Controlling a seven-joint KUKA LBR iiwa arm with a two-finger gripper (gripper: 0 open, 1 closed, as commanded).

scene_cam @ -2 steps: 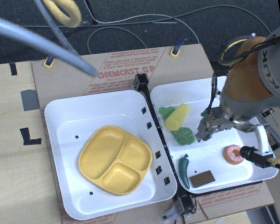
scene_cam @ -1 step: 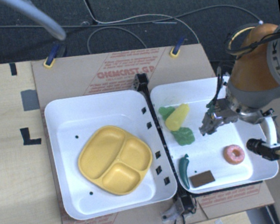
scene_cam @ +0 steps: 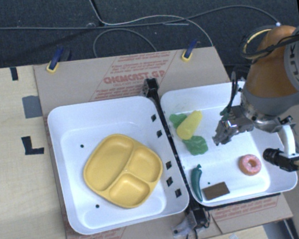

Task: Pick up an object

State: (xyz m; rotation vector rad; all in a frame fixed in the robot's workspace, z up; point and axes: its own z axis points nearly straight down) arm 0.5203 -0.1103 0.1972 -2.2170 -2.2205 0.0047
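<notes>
Gripper (scene_cam: 223,134) hung over the right white bin (scene_cam: 278,183), its state unclear. Glossy yellow plastic pepper (scene_cam: 190,125), knobbly green lump (scene_cam: 196,145) and pink ring doughnut (scene_cam: 250,165) lay nearby.

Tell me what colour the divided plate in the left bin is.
Yellow. The divided plate shows plainly in the camera view, lying in the left bin.

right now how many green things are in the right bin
3: one green piece at the top left beside the yellow item, one just below it, and a dark green one near the front left corner. The arm may hide more.
</notes>
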